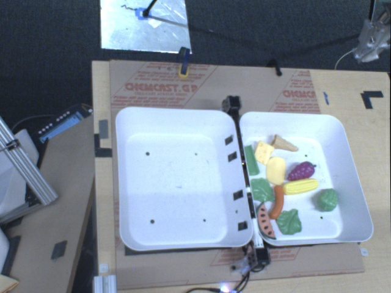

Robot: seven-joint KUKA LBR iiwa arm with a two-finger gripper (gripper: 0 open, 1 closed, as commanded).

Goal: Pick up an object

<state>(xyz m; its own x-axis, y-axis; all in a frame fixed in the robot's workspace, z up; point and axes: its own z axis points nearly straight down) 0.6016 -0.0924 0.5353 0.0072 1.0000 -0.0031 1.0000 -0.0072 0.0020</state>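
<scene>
The right bin (349, 157) holds several toy foods, bunched toward its left side. A tan cone (284, 143) and a yellow cheese wedge (264, 152) lie at the far end. Below them are a pale yellow fruit (276, 170), purple grapes (302, 171) and a yellow corn cob (300, 187). An orange carrot (278, 201) lies between a green leaf (262, 190) and a round green vegetable (327, 200). A watermelon slice (266, 221) and another green leaf (289, 222) sit nearest the front. A green strip (249, 159) rests against the left wall.
The left bin (122, 163) stands beside the right one, joined by a black divider (237, 157). Both rest on a brown board (159, 84). A grey metal part (372, 38) hangs at the top right edge. A silver sheet (143, 17) lies beyond the board.
</scene>
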